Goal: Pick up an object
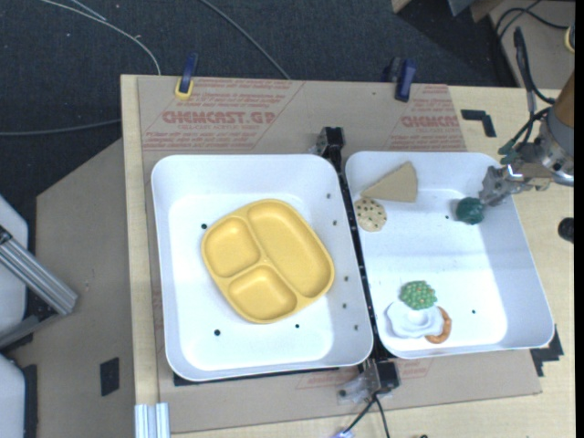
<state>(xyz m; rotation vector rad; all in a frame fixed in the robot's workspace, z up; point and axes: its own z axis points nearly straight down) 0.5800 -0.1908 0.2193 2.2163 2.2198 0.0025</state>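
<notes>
I am reaching in from 3 o'clock, and my claw [494, 186] is hanging low over the right bin [522, 272], near its far right corner. Just beside its tip, at about 8 o'clock from it, a small green thing [470, 211] is lying on the bin floor. I think this is the object I am going for, because it is the nearest one and my claw is pointing down at it. Whether my claw is open or closed I cannot tell; it is too small and blurred here, and I am not seeing anything held in it.

The other things are sitting further off in the same bin: a tan wedge [393, 184] and a round cookie [370, 213] at 9 o'clock, a broccoli [418, 294] on a white cup [411, 320] at 7 o'clock. The left bin [173, 245] is carrying a yellow tray [266, 259].
</notes>
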